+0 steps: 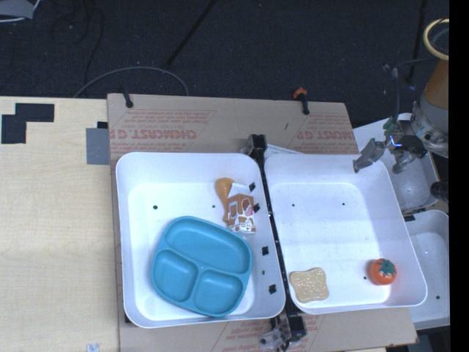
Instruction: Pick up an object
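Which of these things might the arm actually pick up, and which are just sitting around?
Part of the job:
- blue plastic divided plate, left bin
- small brown-and-white toy, left bin
- tan toast-shaped slice, right bin
- orange tomato-like toy, right bin
- the arm's tool, at the right bin's far corner

Just lying about:
- two white bins
- brown cardboard sheet
- black cables

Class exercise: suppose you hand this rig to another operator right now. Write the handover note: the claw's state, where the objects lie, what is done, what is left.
Claw: open, holding nothing, over the upper right corner of the right bin.
Right bin: toast slice at the lower left, orange tomato-like toy at the lower right.
Left bin: blue divided plate in the lower part, small printed carton and a tan piece above it, near the divider.
Done: nothing picked yet.
Left: choose an object, descend, grasp, lift.
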